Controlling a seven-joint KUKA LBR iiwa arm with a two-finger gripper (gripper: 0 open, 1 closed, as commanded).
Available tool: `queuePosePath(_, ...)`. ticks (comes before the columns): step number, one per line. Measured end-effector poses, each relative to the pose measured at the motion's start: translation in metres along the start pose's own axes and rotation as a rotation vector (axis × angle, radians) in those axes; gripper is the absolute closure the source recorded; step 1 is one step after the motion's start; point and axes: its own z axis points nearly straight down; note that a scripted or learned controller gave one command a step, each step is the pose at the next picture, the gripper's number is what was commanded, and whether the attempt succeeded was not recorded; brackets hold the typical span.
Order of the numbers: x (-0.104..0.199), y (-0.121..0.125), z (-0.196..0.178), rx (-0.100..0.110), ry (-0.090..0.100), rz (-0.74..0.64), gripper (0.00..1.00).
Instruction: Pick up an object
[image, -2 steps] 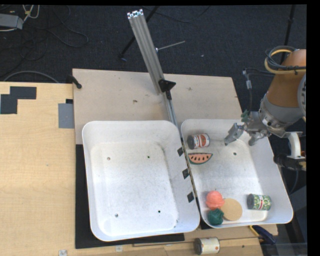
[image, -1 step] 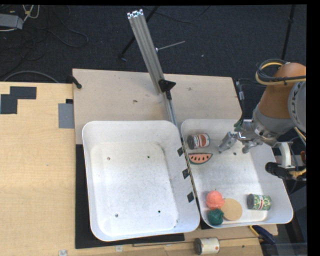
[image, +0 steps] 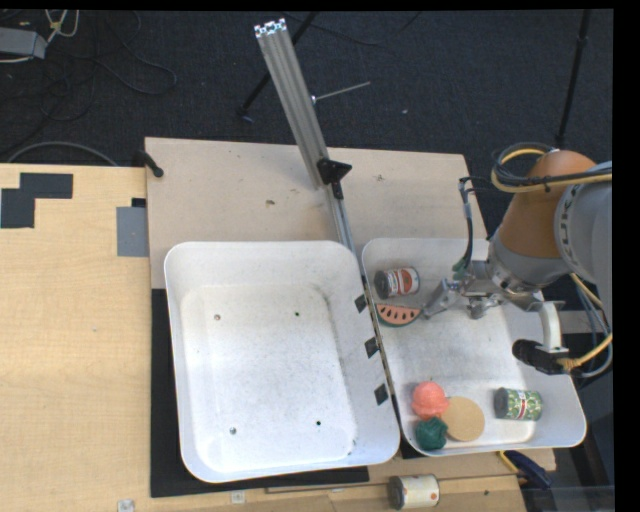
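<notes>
Nearest you, along the right bin's (image: 560, 432) front edge, you see a dark green ball (image: 432, 434) touching a tan disc (image: 464, 419), a pink ball (image: 429, 398) just behind them, and a small green-labelled can (image: 518, 404) lying on its side to their right. Farther back, a watermelon-slice toy (image: 398, 315) lies just in front of a tipped red-and-white can (image: 398, 282). The jaws (image: 438, 299) hover just right of that slice, and you cannot tell whether they are open or closed; the left bin (image: 190, 300) sits alongside on the desk (image: 230, 190).
</notes>
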Motion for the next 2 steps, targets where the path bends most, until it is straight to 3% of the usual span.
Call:
queuePosePath(1, -0.001, 0.0, -0.011, 0.0, 0.0, 0.003, 1.0)
queuePosePath(2, -0.003, -0.003, -0.054, -0.004, -0.001, 0.006, 1.0)
